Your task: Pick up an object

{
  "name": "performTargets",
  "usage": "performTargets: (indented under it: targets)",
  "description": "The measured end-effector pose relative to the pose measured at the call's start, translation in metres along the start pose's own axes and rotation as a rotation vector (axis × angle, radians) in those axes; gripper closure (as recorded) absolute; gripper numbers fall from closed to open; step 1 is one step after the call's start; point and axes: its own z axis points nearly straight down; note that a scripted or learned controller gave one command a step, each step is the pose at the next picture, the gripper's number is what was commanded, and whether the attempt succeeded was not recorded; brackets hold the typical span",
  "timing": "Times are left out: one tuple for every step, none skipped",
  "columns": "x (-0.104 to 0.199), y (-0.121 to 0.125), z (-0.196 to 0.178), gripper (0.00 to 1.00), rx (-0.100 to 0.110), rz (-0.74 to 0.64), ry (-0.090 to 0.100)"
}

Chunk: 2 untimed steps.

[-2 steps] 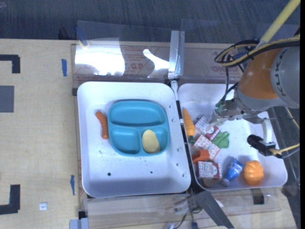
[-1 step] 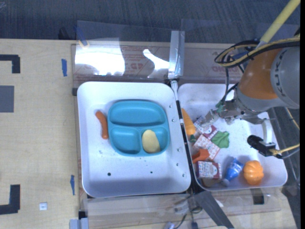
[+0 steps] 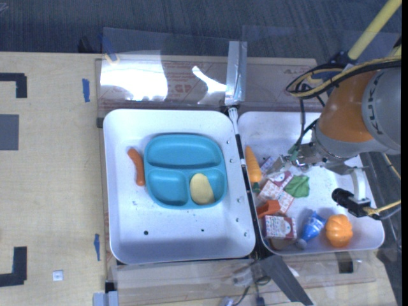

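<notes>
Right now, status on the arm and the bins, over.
Gripper low over right bin, among the packets; nothing seen held. Orange ball, blue item untouched. Left bin: blue tray, yellow piece.

Left white bin [image 3: 121,222]: a blue three-compartment plastic tray [image 3: 185,169] occupies the centre, a yellow potato-shaped piece [image 3: 202,189] in its near right compartment; an orange sausage-shaped toy [image 3: 137,166] lies just beside the tray's left edge. The near strip is open. Right white bin [image 3: 373,236]: clutter crowds the left wall and near edge; the grey arm with orange band [image 3: 354,116] overhangs the far right corner.
</notes>
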Motion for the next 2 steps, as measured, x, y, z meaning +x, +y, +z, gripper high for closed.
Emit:
performTargets:
  targets:
    - [0.005,0.006,0.003,0.00,0.011,0.013,-0.001]
    - [0.005,0.008,-0.009,1.00,0.003,0.013,-0.002]
